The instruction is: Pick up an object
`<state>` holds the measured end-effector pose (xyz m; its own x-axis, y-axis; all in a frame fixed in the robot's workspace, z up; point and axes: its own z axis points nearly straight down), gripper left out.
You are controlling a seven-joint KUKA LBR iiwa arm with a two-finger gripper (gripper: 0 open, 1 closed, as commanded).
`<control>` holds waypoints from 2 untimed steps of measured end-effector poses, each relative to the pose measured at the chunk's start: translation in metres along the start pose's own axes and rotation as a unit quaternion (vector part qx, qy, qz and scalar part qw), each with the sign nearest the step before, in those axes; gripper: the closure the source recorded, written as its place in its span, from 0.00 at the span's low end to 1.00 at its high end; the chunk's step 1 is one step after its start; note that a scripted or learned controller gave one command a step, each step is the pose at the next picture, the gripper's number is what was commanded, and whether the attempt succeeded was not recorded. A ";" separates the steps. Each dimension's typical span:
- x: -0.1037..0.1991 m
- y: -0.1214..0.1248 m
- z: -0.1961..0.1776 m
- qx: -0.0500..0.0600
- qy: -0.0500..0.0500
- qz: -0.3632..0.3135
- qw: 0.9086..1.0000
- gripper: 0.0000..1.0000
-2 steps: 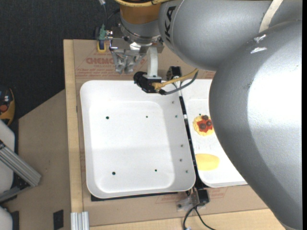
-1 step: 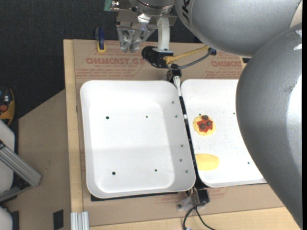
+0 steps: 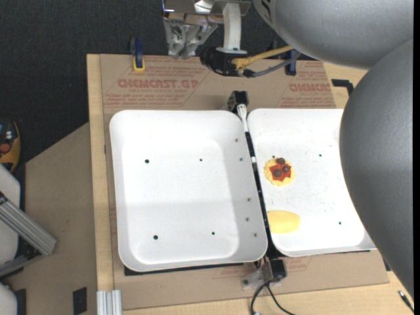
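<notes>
One fixed camera looks down aslant on both white bins (image 3: 131, 176)

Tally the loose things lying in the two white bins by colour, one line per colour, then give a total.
Plain yellow: 1, the yellow piece near the front of the right bin.
Yellow with dark red on top: 1, the round item in the right bin, farther back.
Total: 2, both in the right bin.

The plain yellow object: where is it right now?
The plain yellow object lies in the right bin, near its front edge and the divider, just below the yellow piece with dark red spots.
</notes>
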<state>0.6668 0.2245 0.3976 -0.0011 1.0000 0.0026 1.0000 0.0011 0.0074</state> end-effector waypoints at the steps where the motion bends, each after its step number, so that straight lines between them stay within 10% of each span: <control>1: 0.000 -0.003 0.120 0.010 -0.003 0.001 1.000 1.00; 2: 0.000 0.000 0.053 0.001 0.000 0.000 1.000 1.00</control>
